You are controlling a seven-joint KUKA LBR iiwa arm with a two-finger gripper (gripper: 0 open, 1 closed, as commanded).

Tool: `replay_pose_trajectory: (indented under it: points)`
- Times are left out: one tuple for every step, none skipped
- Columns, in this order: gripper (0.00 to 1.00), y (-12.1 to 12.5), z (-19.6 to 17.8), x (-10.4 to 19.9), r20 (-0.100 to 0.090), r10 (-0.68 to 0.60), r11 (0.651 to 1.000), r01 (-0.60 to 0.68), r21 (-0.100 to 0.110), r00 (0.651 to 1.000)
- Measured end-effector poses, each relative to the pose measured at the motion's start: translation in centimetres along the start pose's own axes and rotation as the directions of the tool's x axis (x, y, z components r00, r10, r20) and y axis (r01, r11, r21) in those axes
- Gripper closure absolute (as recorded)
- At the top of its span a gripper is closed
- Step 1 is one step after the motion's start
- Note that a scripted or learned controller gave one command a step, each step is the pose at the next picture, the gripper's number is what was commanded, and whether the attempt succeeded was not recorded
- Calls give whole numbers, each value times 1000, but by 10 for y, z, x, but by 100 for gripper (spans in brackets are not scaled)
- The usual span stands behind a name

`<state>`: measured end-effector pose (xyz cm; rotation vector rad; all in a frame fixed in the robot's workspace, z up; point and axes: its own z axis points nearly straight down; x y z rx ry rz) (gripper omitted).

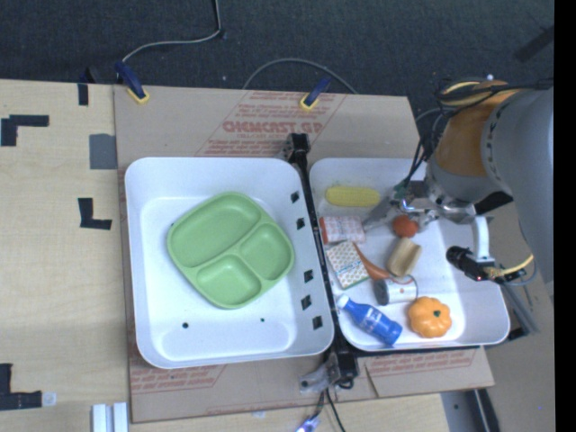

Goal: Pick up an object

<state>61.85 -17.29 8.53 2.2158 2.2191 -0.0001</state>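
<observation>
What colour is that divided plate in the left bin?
The divided plate is light green, seen plainly in the camera view.

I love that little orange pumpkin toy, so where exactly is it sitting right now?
The pumpkin sits in the right bin, near its front edge, just right of the blue bottle.

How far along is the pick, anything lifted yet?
Done: the arm has reached over the right bin. In hand: the gripper sits low beside the small red object, but nothing is visibly held. Left: grasp and lift; the yellow corn, blue bottle and orange pumpkin lie in the bin.
</observation>
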Motion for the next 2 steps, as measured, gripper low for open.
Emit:
replay_pose_trajectory:
  points:
    - [100,0,-7,-1,2,0,1000,0,2,1000]
    - [100,23,-80,79,-5,-2,1000,2,6,1000]
